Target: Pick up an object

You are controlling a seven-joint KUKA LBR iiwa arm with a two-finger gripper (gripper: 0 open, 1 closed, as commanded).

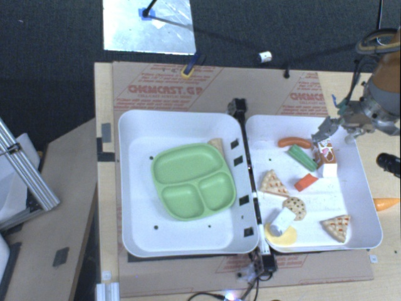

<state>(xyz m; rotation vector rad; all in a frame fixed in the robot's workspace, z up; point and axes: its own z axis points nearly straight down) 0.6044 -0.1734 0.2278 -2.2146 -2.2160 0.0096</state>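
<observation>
Claw (pixel 326 132), grip state unclear, hovers above the right bin (pixel 357 162) by sausage (pixel 294 142) and green stick (pixel 302 158).

Robotics lab: worktop (pixel 75 168) w/ cardboard sheet (pixel 169 86), two white bins (pixel 135 168), aluminium framing (pixel 25 174), cables (pixel 238 42).

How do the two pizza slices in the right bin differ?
The upper pizza slice lies by the bin's left wall, near the divider; the lower pizza slice sits at the bottom right corner. The upper one's tip points up, the lower one's down. The upper one looks paler, the lower redder. Both are small toy wedges lying flat in the right bin.
</observation>
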